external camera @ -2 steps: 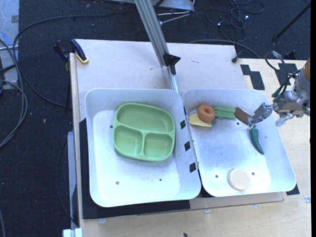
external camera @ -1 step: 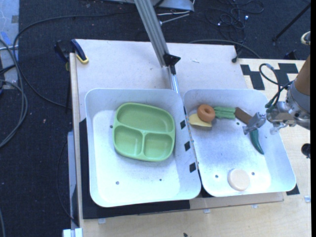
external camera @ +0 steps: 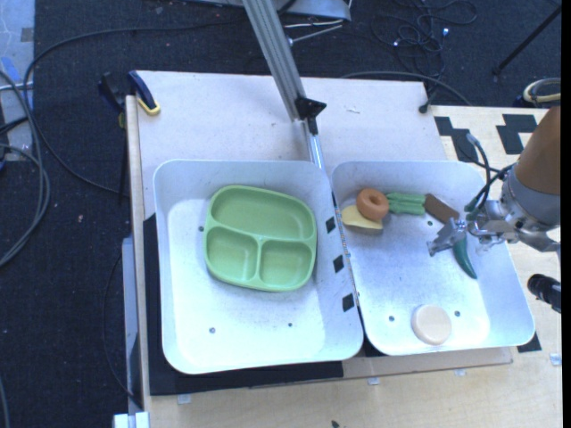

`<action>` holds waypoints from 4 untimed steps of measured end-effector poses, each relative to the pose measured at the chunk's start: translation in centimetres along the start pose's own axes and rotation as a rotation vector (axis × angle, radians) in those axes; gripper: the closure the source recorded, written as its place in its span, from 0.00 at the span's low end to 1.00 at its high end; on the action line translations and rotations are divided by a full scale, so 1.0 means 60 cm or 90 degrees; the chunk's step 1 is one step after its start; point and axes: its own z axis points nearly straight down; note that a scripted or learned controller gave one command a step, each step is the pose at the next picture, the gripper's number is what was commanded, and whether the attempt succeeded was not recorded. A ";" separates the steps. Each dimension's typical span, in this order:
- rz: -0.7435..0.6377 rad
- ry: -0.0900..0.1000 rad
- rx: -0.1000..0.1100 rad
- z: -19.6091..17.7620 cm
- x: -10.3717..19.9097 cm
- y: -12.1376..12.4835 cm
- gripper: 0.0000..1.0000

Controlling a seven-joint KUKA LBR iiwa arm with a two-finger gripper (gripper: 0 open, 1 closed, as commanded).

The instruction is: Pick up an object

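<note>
gripper (external camera: pixel 446 237) low over right bin (external camera: pixel 500 315), finger state unclear | green pepper (external camera: pixel 466 257) just beside, right side of bin | likely light, stiff, slick, curved | pinch mid-body across narrow width

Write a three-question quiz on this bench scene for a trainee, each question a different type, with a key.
1. True or false: the pale green divided plastic plate lies in the left white bin.
2. Multiple choice: what lies at the near edge of the right white bin? A) a round cream disc B) a red cup C) a blue spoon
3. Fill in: the orange ring-shaped doughnut toy rests against a pale ______ wedge.

Key: 1 true. 2 A, the round cream disc. 3 yellow.

The tool sits over the right bin beside a dark green curved piece.
</note>
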 end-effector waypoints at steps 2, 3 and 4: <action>0.000 -0.001 -0.002 0.080 0.009 0.007 1.00; -0.002 -0.001 -0.005 0.007 0.019 0.011 1.00; -0.002 -0.001 -0.003 -0.064 0.024 0.006 1.00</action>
